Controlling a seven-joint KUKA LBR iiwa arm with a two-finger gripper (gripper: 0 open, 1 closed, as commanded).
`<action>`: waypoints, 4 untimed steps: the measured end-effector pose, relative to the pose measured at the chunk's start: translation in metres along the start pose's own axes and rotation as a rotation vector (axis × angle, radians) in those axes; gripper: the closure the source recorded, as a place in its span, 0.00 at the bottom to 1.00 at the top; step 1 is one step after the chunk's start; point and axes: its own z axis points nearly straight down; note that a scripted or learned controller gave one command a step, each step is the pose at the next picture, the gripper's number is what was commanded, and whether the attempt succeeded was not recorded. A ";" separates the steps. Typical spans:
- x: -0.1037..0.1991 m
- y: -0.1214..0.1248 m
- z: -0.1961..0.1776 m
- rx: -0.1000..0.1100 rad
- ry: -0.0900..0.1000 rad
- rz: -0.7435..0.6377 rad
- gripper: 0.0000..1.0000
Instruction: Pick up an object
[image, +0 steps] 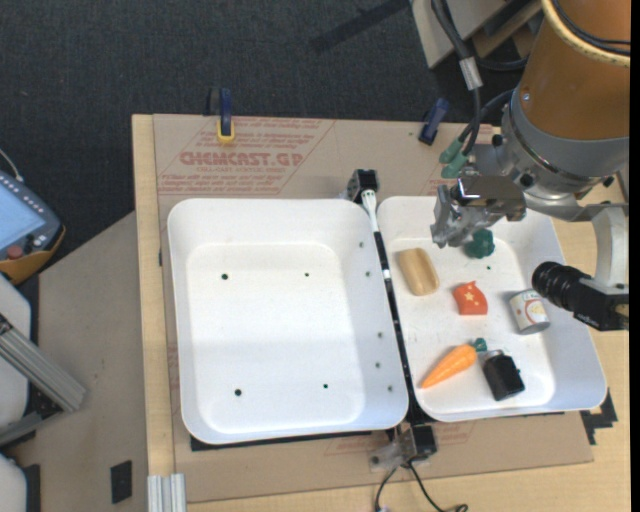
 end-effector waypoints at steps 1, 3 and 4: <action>0.038 -0.003 -0.027 0.002 0.000 0.004 1.00; 0.123 -0.003 -0.041 0.004 0.000 0.003 1.00; 0.152 -0.002 -0.066 0.002 0.001 0.004 1.00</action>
